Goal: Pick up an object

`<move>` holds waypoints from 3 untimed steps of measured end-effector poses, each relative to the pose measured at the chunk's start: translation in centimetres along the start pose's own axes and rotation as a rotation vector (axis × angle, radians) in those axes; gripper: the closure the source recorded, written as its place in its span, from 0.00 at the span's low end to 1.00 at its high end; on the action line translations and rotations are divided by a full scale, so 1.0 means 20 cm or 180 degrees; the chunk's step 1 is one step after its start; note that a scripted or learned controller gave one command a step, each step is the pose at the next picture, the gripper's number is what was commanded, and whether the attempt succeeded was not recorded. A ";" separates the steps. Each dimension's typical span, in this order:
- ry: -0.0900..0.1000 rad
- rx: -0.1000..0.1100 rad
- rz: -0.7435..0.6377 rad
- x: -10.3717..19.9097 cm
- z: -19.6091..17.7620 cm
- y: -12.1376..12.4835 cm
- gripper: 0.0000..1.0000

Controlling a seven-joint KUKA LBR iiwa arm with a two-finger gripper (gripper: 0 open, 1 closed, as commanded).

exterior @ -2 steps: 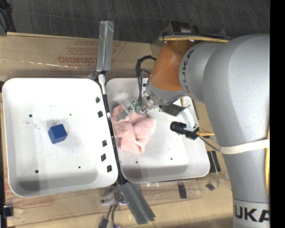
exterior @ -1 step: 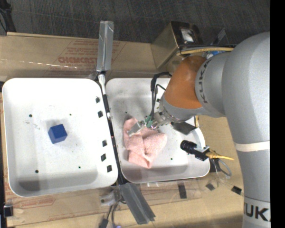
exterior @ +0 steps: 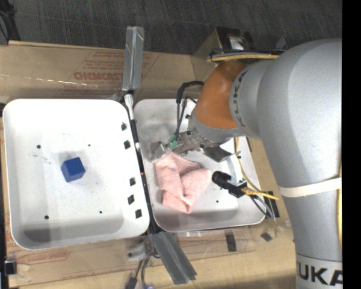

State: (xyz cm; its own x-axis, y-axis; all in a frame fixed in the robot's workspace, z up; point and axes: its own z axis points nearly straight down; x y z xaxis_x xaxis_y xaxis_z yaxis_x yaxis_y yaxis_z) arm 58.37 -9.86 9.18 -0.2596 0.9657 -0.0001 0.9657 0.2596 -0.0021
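Note:
A crumpled pink cloth [exterior: 179,183] lies in the right bin [exterior: 149,125], toward its front middle. My gripper [exterior: 170,146] hangs low over the bin, right at the cloth's upper left edge, with the grey arm and its orange band coming in from the right above it. A small blue cube [exterior: 73,168] sits by itself on the floor of the left bin [exterior: 24,119], left of centre.
A metal divider bar [exterior: 132,59] runs between the two bins, with black clips along the shared wall. Flat brown cardboard [exterior: 60,71] lies behind the bins. The arm's bulk covers the right bin's right side.

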 end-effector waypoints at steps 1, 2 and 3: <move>0.0004 -0.0002 0.0142 -0.05 -0.31 0.13 0.00; 0.0004 0.0005 0.0056 -0.07 0.00 -0.17 0.00; 0.0003 0.0003 0.0072 -0.02 0.00 0.10 0.00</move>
State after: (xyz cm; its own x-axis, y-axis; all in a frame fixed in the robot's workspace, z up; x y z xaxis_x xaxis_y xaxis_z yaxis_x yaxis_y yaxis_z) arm 60.49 -9.71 9.17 -0.2376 0.9714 0.0008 0.9714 0.2376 -0.0030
